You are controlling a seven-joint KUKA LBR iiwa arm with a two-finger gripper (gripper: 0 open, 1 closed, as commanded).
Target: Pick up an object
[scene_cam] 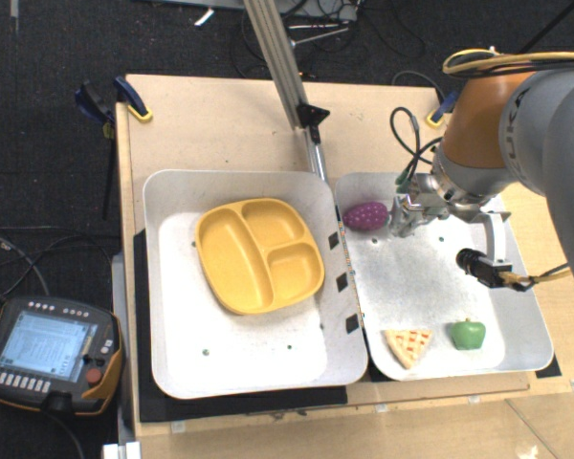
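Observation:
My gripper (403,220) hangs low over the far part of the right bin (440,275), just to the right of a purple grape bunch (365,215). The grapes lie beside the fingers, close to them, with nothing seen gripped. A pizza slice (408,346) lies at the near edge of the same bin, and a green pepper (468,334) sits to its right. The grey arm with its orange band (483,122) comes in from the upper right.
A yellow divided plate (260,254) fills the middle of the left bin (172,256). A metal pole (277,51) slants down to the bins' far edge. A teach pendant (48,347) sits off the bench at the lower left.

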